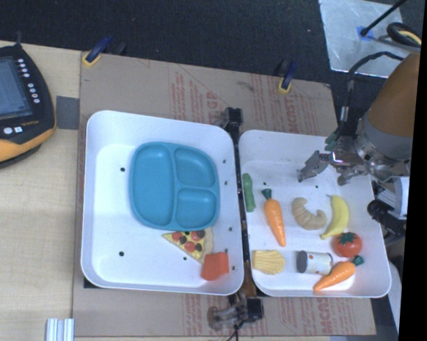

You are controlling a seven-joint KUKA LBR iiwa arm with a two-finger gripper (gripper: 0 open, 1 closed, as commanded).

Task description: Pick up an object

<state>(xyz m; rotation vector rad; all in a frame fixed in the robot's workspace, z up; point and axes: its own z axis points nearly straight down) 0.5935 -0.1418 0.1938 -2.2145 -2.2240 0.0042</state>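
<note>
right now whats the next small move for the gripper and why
Probably lower the gripper toward the croissant just below it in the right bin. The fingers look spread with nothing between them, and the croissant lies apart from the carrot and banana.

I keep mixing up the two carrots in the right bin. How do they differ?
The upper carrot lies by the bin's left side, near the green pickle; the lower carrot lies at the front right, below the tomato. The upper one points down-right with leaves at top; the lower one points down-left with leaves up-right. Both are orange with green tops.
</note>
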